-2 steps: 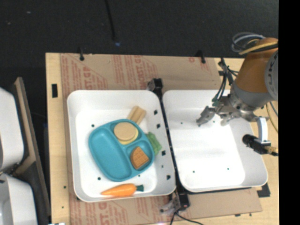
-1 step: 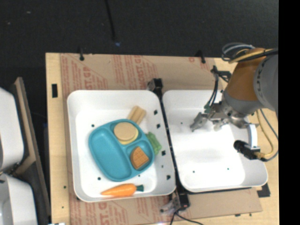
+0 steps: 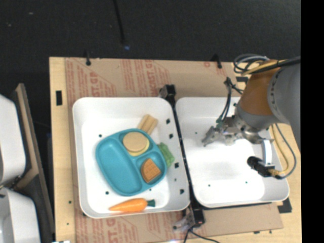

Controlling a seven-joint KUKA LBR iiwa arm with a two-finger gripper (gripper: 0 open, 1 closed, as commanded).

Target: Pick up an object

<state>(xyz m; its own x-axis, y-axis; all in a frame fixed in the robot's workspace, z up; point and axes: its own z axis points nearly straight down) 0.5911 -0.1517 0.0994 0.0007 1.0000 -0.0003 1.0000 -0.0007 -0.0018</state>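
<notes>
Nearest, an orange carrot (image 3: 132, 205) lies in the left bin (image 3: 86, 130). Beyond it, a blue tray (image 3: 119, 168) holds 2 tan food pieces. Farther right, the gripper (image 3: 215, 135) hangs over the right bin (image 3: 230, 186); its grip state cannot be told.

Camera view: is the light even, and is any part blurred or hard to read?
Camera view: bright, even light on both white bins; the right bin looks washed out, with a soft shadow under the arm; the tray and carrot are clear; the gripper is small and indistinct.
</notes>
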